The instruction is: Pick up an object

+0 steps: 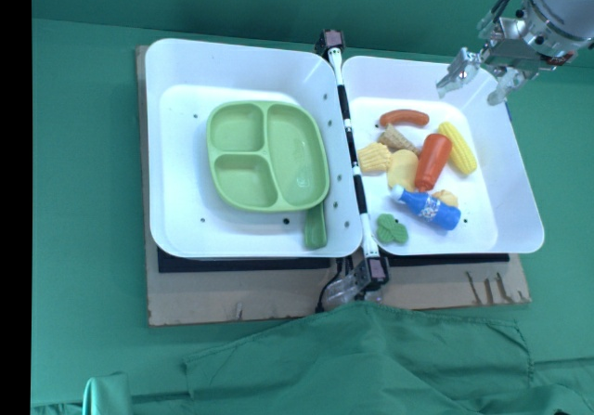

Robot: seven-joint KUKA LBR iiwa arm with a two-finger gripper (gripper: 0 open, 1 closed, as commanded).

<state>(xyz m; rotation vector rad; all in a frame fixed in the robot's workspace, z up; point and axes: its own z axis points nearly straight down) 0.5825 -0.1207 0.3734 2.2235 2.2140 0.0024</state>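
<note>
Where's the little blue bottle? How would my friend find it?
Look in the right bin, the one full of toy food. Go to the end nearest the camera: the blue bottle lies on its side there, just below the orange-red bottle and right of the green broccoli. It is the only blue thing, with a white label and a red cap.

Bright, even overhead light (faint shadows); sharp focus, mild bin glare.

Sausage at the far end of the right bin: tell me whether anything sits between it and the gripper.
Nothing visible does. The gripper hangs open above the right bin's far corner, and the sausage lies uncovered on bare bin floor. The ice cream cone lies just on its nearer side, away from the gripper.
</note>
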